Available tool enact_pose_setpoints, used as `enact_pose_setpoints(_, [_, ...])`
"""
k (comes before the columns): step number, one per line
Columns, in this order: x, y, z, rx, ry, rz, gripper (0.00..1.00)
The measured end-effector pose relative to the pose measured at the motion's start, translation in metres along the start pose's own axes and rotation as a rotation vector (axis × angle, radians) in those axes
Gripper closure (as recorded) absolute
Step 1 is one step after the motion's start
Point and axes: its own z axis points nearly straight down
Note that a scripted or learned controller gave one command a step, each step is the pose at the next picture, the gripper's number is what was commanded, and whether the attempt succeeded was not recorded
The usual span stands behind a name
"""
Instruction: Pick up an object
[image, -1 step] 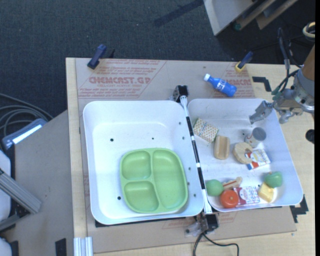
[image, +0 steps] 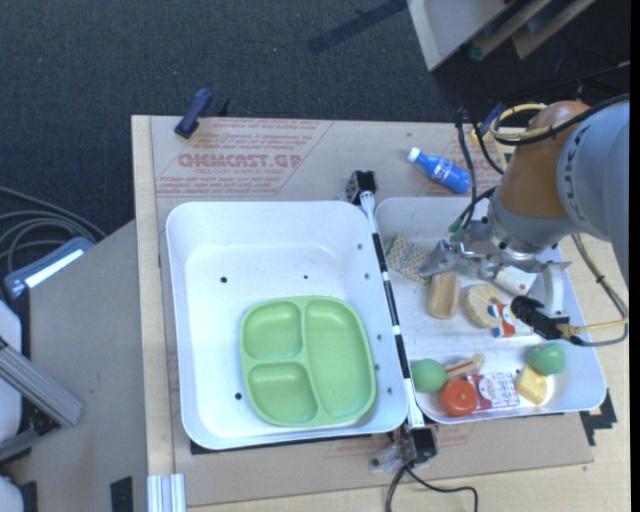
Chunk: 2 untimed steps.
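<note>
The grey arm reaches in from the right, its hand lowered.

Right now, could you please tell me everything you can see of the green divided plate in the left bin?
The green plate is pale lime, apparently matte plastic, a rounded rectangle with a raised rim. Ridges split it into three compartments: two smaller ones stacked on the view's left, one long one on the right. It holds nothing. It lies flat and upright, turned slightly askew, on the floor of the left bin, toward its near right corner. It seems to touch only the bin's floor.
</note>
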Motion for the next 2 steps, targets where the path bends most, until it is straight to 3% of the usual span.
enact_pose_setpoints(1, [0.0186,-0.0369,0.0099,0.005,0.0,0.001,0.0])
enact_pose_setpoints(2, [0.0184,-0.0365,0.0,0.003,-0.001,0.002,1.0])
